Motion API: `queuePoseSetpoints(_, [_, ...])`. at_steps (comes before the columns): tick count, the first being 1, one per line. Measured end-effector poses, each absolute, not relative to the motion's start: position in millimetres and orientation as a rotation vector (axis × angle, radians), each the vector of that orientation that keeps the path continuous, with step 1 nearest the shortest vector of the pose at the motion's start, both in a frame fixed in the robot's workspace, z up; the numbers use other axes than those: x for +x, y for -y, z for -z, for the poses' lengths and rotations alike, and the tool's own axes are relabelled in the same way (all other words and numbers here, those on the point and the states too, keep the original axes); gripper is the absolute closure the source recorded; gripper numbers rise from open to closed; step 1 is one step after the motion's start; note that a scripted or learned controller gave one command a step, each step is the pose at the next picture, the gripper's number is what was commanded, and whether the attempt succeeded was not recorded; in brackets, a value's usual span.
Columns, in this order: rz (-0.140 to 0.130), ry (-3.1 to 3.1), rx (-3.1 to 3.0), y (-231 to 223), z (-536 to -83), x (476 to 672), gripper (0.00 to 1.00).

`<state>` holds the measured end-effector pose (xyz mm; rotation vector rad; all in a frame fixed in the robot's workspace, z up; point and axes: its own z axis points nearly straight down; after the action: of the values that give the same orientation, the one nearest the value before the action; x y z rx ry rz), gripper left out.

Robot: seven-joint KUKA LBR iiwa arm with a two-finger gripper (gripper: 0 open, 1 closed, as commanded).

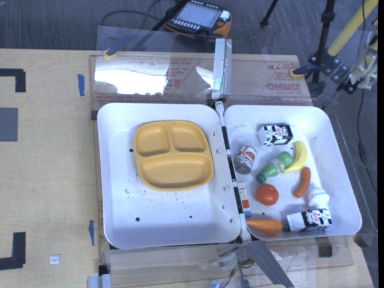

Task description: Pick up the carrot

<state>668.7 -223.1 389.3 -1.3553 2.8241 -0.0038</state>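
Observation:
The carrot (264, 225) is orange and tapered. It lies flat at the front left corner of the right bin (336, 143), against the bin's near wall and just left of a small black-and-white bottle (309, 219).
The right bin also holds a red tomato (267, 194), a green bottle (273, 167), a banana (298, 156), a sausage (302, 182), a tin can (245, 159) and a cow-print carton (275, 134). A yellow divided plate (173, 154) sits in the left bin (120, 209).

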Motion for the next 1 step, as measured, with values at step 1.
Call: queuePoseSetpoints(1, [-0.005,-2.470,-1.936,221.8,-323.7,668.3,1.00])
